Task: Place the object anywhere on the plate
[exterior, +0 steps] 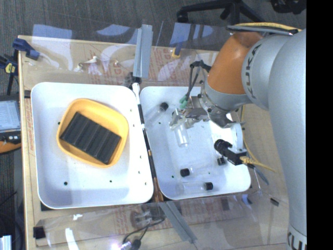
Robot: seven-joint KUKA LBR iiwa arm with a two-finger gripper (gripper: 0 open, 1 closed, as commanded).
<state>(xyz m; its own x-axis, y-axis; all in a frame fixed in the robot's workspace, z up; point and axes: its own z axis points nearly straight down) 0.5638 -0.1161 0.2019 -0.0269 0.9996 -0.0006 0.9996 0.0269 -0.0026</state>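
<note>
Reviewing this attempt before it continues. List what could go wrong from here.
1. The clear object lies on white under the end effector, so a grasp may miss it.
2. The yellow plate sits in the other bin, across the raised rims; a weak grip could drop the object there.

You see two white bins: the left bin (47, 181) and the right bin (229, 184). The plate (67, 120) is yellow-orange and carries a black ribbed block (91, 137) (parallel grooves run across its top). The arm (276, 72) is grey with an orange band (234, 66). A small green piece (183, 101) sits near the wrist. The bench (78, 61) is light tan wood.
</note>
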